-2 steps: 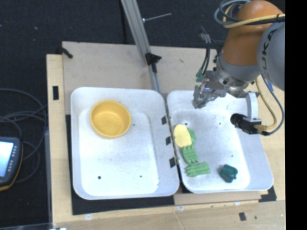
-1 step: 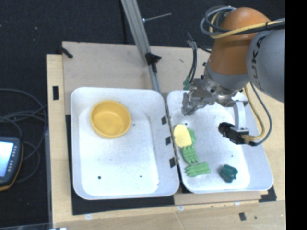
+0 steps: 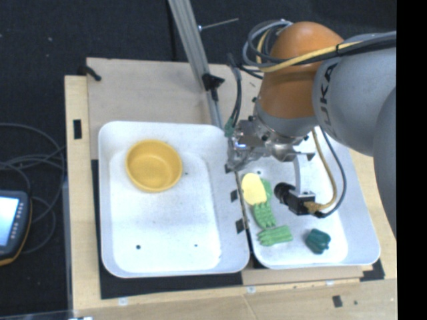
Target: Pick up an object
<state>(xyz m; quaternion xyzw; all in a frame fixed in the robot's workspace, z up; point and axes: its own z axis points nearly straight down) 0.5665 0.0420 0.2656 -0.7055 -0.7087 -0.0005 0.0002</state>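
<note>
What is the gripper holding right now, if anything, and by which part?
It cannot be told. The gripper hangs over the right white bin, just above the pale yellow rounded object, but no object shows between its fingers.

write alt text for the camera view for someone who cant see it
A grey and orange robot arm reaches from the right, its tool low over the right bin, which holds a pale yellow object, green pieces and a dark green item. The left bin holds a yellow bowl.
</note>
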